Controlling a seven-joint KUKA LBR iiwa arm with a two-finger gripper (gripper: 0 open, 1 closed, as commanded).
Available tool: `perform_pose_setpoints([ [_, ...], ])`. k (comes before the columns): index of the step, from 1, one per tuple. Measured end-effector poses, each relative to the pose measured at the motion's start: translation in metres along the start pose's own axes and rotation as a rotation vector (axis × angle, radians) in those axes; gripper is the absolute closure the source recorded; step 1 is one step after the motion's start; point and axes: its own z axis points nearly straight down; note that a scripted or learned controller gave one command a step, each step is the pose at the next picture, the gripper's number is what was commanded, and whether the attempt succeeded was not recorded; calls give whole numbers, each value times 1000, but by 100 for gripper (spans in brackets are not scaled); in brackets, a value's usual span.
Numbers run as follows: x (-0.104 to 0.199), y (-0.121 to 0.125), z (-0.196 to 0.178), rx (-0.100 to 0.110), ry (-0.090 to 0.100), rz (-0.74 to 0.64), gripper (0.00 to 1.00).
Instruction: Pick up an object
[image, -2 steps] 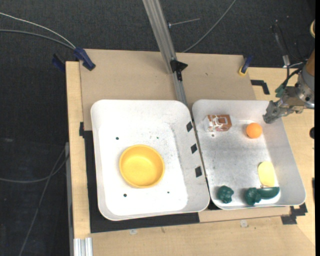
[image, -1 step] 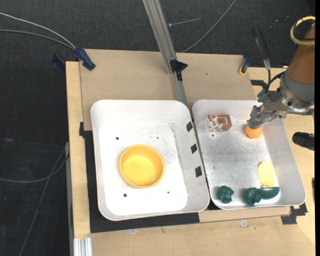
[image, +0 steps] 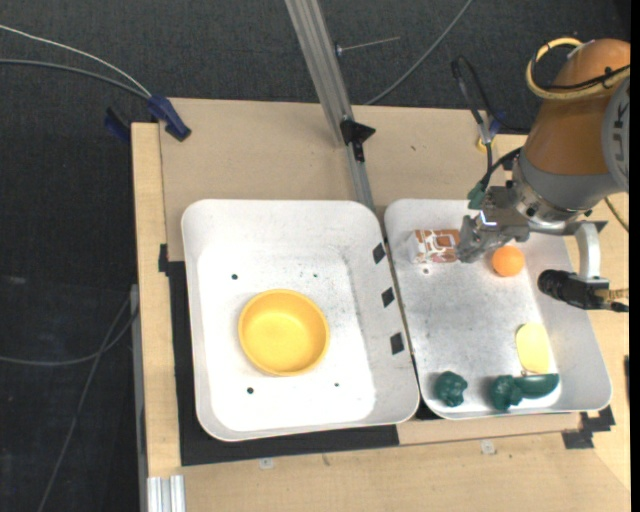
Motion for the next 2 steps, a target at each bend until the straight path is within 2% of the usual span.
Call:
perform_pose_setpoints([
  [1, 65, 3, 2, 2, 0, 0, 100],
  [2, 120, 7, -11, -11, -4, 0, 100],
])
